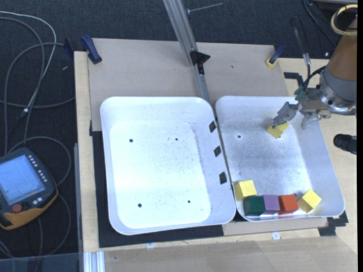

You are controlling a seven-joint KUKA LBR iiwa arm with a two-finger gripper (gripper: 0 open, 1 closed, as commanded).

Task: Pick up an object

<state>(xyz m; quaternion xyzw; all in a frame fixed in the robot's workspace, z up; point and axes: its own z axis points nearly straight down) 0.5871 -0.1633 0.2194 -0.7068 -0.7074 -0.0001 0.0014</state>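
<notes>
The gripper (295, 117) is spread open, holding nothing. A yellow block (277, 130) sits just below its left finger. More blocks (272, 202) lie well below.

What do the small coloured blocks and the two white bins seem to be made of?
The blocks look like painted wood or plastic: flat faces, sharp edges, solid matte colours. Which of the two cannot be told. The yellow block near the hand looks the same. The white bins look like moulded plastic: rounded corners, a raised rim, a dull, speckled and scuffed floor.
</notes>
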